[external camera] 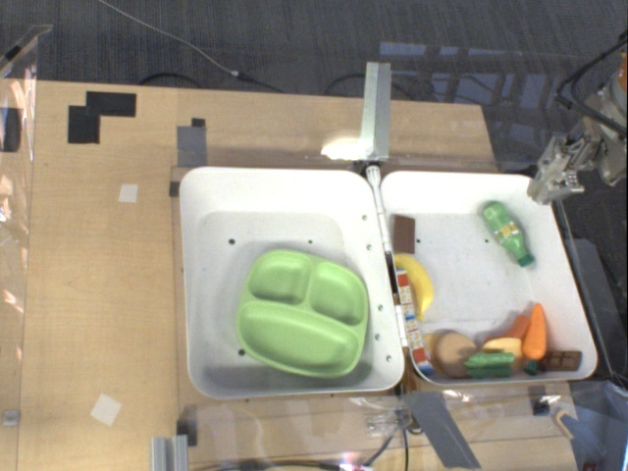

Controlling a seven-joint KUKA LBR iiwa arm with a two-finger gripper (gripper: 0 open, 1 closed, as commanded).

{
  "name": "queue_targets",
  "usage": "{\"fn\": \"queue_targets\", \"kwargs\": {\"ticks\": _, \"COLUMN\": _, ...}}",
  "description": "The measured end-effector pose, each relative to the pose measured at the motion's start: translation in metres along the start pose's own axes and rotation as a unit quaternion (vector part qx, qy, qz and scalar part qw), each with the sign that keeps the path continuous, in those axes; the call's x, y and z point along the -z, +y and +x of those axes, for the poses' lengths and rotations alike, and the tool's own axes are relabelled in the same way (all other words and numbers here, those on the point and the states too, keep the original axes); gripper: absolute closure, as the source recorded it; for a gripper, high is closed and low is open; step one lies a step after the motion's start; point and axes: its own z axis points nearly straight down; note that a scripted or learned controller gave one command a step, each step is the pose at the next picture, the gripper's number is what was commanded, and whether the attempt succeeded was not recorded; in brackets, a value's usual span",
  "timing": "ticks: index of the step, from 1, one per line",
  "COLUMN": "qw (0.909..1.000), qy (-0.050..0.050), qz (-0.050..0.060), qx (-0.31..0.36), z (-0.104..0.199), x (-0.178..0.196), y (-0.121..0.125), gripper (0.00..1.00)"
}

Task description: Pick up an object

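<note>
The end effector (554, 173) hangs over the upper right corner of the right bin (461, 226), just outside its rim, and nothing sits between its fingers; at this size I cannot tell whether they are spread or pressed together. It looks parked up and off to the side, probably so the camera gets a clean look at the bin's contents before a pick is chosen.

Nearest to it, just below and a little to the left, a green bottle (507, 232) lies on its side on bare bin floor, apart from everything else. That isolation makes it the easiest candidate, in my judgement.

Farther down, against the bin's near wall, a carrot (533, 332), a yellow piece (502, 345), a green vegetable (490, 363) and a brown round item (452, 351) crowd together, touching; fingers would struggle to get around one alone. A banana (420, 285) and a brown block (403, 233) lie along the divider.

Beyond that, the left bin (211, 263) holds a green divided plate (302, 311), lying flat and wide. Both bins rest on the wooden counter (98, 292).
</note>
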Motion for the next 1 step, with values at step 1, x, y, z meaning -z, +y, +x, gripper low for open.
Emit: {"fn": "queue_targets", "kwargs": {"ticks": 1, "qw": 1.0, "qy": -0.009, "qz": 0.001, "qx": 0.005, "z": -0.0053, "x": 0.0171, "y": 0.0052, "gripper": 1.0}}
